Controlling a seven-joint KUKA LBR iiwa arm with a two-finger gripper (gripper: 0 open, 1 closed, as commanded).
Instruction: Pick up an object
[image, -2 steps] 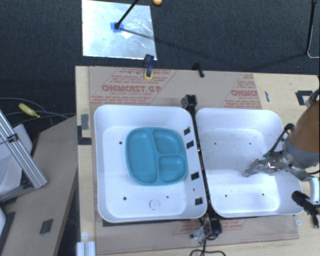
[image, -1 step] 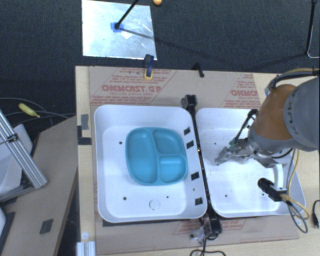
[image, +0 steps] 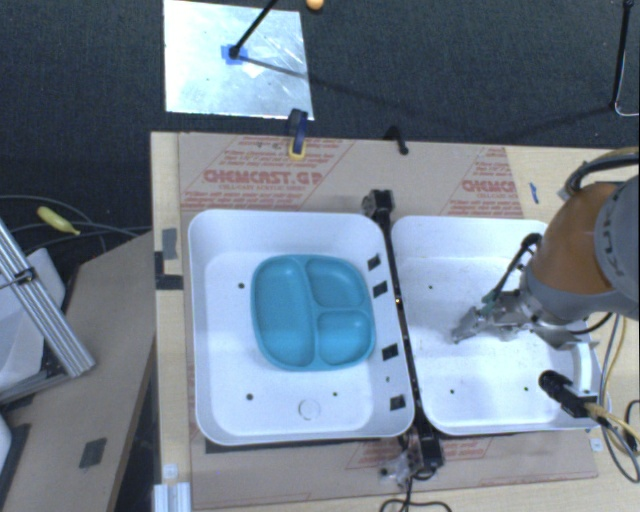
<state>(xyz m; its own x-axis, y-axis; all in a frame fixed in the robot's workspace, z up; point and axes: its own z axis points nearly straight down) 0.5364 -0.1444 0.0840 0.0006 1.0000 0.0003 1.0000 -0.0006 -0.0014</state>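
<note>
- My gripper (image: 468, 328) hangs low over the right bin (image: 440, 265), fingers angled toward its floor; I cannot tell how wide they stand, and I see nothing between them.
- The only pickable object I see, a blue divided plate (image: 310, 310), lies flat in the left bin (image: 225, 245), well apart from me.
- Judging by that, I'd need to cross the divider to reach it.
</note>
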